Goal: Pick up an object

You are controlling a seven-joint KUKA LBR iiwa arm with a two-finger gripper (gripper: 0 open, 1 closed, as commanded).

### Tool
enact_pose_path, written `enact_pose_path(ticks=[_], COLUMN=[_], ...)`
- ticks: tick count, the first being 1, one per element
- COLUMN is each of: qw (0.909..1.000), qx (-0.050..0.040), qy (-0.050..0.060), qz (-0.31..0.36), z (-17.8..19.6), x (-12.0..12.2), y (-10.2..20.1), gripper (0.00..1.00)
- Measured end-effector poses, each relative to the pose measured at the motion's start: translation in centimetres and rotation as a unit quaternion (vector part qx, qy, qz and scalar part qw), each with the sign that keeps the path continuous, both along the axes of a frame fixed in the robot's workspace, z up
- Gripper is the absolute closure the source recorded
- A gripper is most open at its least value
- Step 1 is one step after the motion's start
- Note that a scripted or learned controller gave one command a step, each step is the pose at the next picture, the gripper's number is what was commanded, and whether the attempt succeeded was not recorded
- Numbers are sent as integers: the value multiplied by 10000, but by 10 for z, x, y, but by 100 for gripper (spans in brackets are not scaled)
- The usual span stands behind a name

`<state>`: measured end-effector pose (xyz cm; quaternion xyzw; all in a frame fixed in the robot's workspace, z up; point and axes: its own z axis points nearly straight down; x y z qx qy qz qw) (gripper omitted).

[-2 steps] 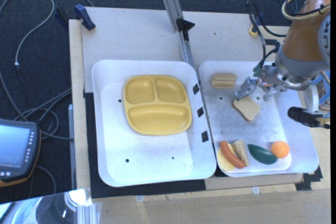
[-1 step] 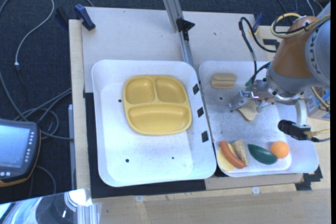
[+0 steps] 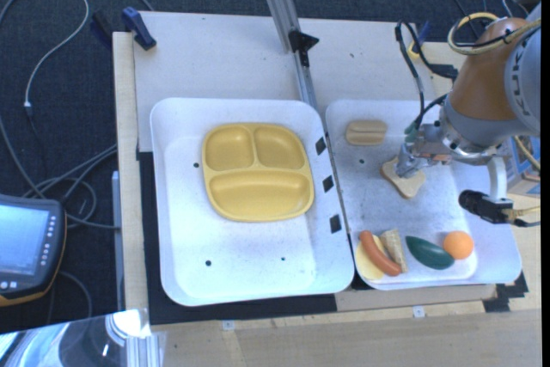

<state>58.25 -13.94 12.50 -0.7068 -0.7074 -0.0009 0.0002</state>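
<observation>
Gripper: gripper (image 3: 412, 161) sits low in the right bin (image 3: 507, 266), at the end of the grey arm (image 3: 485, 103) w/ orange band; whether it's released or clenched can't be told from this angle.
Bread slice: tan toast-shaped piece (image 3: 405, 179) lies directly under and just below-left of the gripper tip, touching or nearly so; can't tell if it's gripped.
Bun: beige oblong roll (image 3: 366, 132) up and to the left of the gripper, near but apart, by the bin's upper-left corner.
Hot dog: red sausage (image 3: 378, 253) well below the gripper, slightly left, against the bin's near wall.
Wedge: pale yellowish piece (image 3: 394, 246) just beside the hot dog on its right, below the gripper.
Green item: dark green pepper-like thing (image 3: 428, 252) below the gripper and a bit right.
Orange: small orange ball (image 3: 459, 244) touching the green item's right end, below-right of the gripper.
Black piece: dark part (image 3: 483, 204) w/ cable, right and below the gripper, at the arm's side.
Left bin: other white bin (image 3: 185, 271) far left of the gripper, holds a yellow divided plate (image 3: 256, 170) w/ three compartments.
</observation>
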Motion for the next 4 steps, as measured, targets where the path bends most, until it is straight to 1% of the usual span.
enact_pose_path(ticks=[1,2,3,4], qw=[10000,10000,10000,10000], qx=[-13,-13,-13,-2], qy=[-28,-28,-28,-14], qz=[10,6,5,29], z=[54,100,139,143], x=[4,0,1,20], y=[11,14,14,61], gripper=[100,100,100,100])
